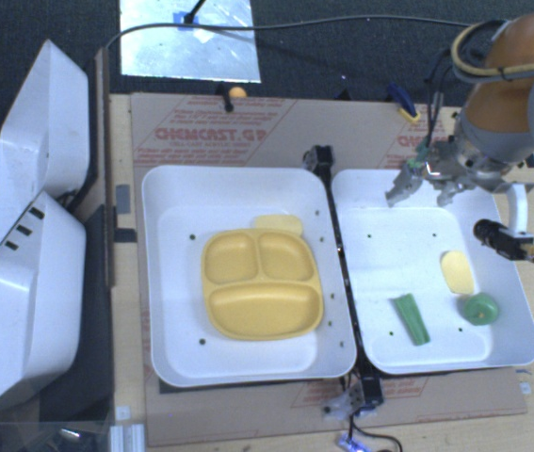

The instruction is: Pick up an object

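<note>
My gripper (pixel 425 188) hovers spread, nothing pinched, over right bin (pixel 511 347) back edge; I read it as pre-grasp; targets lie loose near front: green block (pixel 411 319), yellow piece (pixel 457 272), green round piece (pixel 480 308).

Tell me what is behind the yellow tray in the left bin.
A pale yellow piece lies behind the tray, touching its far edge. The tray may cover part of it; I cannot tell.

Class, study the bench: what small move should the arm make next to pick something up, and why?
Probably move the gripper toward the view's lower right and lower it over the pale yellow piece. The gripper hovers at the right bin's far edge holding nothing, and that piece lies nearest, apart from its neighbours.
</note>
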